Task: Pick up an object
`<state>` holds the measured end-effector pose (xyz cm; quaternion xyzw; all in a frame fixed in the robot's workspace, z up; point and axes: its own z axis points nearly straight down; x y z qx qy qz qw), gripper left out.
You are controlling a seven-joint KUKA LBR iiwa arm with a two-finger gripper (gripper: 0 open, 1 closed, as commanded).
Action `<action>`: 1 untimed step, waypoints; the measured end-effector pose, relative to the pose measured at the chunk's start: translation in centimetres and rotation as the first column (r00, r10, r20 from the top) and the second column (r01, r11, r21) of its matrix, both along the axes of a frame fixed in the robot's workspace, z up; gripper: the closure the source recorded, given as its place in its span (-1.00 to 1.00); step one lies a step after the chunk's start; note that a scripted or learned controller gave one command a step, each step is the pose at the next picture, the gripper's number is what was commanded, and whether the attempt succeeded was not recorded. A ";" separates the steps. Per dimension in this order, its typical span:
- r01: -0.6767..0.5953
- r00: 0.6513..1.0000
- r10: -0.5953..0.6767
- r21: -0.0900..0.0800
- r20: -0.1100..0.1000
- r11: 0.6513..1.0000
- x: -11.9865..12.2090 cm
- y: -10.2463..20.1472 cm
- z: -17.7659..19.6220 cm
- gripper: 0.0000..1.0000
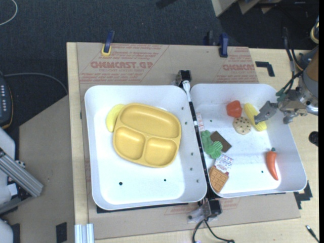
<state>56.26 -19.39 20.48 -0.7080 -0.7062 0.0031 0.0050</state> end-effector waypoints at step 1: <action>-0.003 1.000 0.003 -0.003 0.012 1.000 0.3 0.0 0.6 -1.00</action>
